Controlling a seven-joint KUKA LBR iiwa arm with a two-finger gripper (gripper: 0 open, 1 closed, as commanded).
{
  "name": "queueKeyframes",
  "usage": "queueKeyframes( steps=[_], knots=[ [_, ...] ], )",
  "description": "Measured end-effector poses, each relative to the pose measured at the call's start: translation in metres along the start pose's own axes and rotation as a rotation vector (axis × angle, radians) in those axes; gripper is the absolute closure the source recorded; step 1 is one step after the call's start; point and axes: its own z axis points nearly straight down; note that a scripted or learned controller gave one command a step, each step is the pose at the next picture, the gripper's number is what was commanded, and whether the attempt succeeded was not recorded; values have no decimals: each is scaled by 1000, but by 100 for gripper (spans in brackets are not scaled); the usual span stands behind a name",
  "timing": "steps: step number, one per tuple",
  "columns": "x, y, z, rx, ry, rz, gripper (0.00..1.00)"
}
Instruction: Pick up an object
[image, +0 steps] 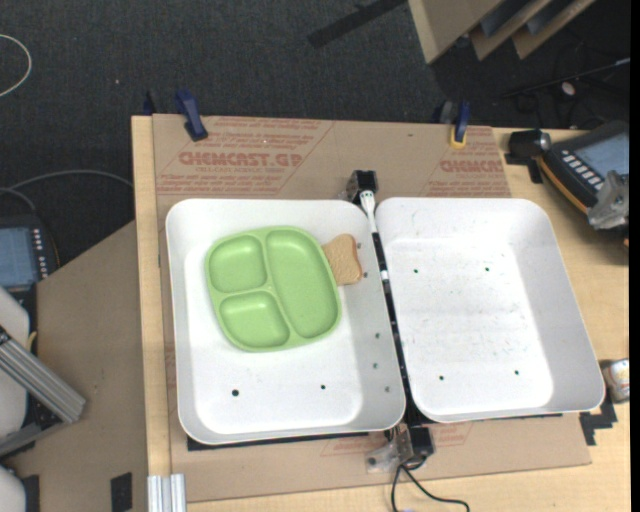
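From the camera view, you are looking down on two white bins sitting side by side, their inner rims touching. The left bin (290, 392) is holding both things you could pick. A green divided plate (272, 288) is lying flat in its upper half, nearer the left wall, showing three compartments. A small tan slice (344, 260), toast-like in colour, is resting just against the plate's upper right edge, close to the bin's right rim. The right bin (480, 320) is showing its speckled white floor. Both bins are sitting on a brown board (250, 155) printed with red lettering. A blue clamp (190, 115) is gripping its far edge on the left and a yellow clamp (460, 126) on the right. A dark handheld screen (590, 165) is lying beyond the right bin's far corner.
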Motion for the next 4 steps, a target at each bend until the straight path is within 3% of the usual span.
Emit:
queueKeyframes(
  steps=[1, 2, 3, 4],
  knots=[
    [23, -36, 84, 21, 7, 2, 100],
    [-30, -14, -8, -1, -2, 5, 100],
    [8, -35, 75, 21, 8, -1, 100],
    [-49, -2, -16, 0, -3, 4, 100]
  ],
)
